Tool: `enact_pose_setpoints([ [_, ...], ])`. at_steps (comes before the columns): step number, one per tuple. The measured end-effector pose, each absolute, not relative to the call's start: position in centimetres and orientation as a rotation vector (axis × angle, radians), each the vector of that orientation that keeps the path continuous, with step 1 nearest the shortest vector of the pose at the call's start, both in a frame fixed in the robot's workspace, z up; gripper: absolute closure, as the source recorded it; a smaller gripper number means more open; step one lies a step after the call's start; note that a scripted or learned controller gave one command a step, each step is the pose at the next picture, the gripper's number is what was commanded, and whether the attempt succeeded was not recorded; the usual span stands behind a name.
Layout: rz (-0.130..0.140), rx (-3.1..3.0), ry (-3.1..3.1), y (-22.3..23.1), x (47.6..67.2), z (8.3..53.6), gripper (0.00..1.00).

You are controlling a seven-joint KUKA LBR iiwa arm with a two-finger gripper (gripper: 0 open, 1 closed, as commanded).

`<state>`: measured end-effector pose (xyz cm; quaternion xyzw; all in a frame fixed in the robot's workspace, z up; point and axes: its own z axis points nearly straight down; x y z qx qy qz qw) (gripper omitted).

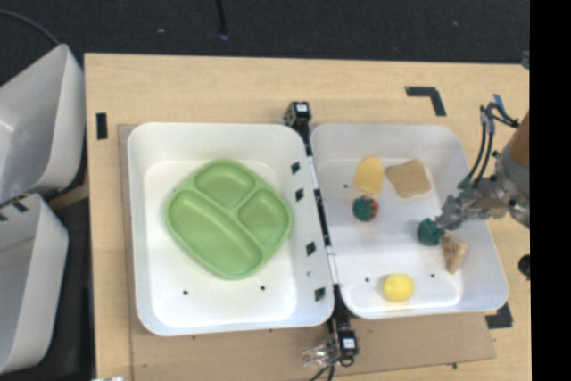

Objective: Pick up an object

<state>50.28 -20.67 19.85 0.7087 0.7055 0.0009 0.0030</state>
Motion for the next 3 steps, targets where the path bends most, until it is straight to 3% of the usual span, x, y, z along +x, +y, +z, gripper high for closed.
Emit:
enact_pose_setpoints([
  [1, 0.005, 2.212, 2.218, -20.6, 50.7, 26.3, 1.0],
  [2, 0.001, 2.216, 2.222, -20.7, 50.8, 27.5, 1.0],
  [3, 0.003, 2.213, 2.229, -15.2, 52.0, 26.0, 1.0],
])
